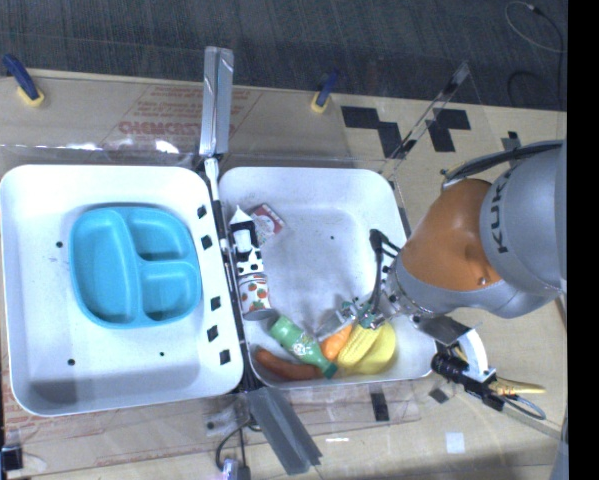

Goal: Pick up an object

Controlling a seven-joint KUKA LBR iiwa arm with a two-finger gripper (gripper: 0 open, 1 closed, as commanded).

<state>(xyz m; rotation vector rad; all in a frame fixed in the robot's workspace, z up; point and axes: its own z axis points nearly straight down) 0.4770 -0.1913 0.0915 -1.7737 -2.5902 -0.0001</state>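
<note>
At the near edge of the right bin (309,183), a cluster of toy food items is seen: a brown sausage-shaped piece (282,365) lies along the near wall, a green bottle-like piece (299,340) rests tilted just above it, a small orange piece (335,345) sits beside that, and a yellow banana-like object (372,349) lies against the near right corner. The gripper (367,313) is located directly over the upper edge of the banana-like object, at the end of the grey arm with its orange band (449,243), which enters from the right. Whether the claw is apart or together cannot be determined, as the tip is small and partly masked by the wrist and the surrounding clutter; no object is seen clamped in it. The banana-like object is judged to be the likeliest target. It is expected to be light, stiff, hollow plastic with a smooth, somewhat slippery skin, so a grasp across its narrow width near the middle of the curve is advised, not along its length, where slip-out is probable. The adjacent orange piece and the bin wall are judged to restrict access. Farther back, along the divider, a white cylindrical can (253,290) with printed spots and a dark-and-white bottle (243,243) are positioned, with a small red-and-white packet (266,219) just beyond. In the left bin (39,268), a blue compartment tray (136,264) lies flat, well apart from the gripper.
</note>
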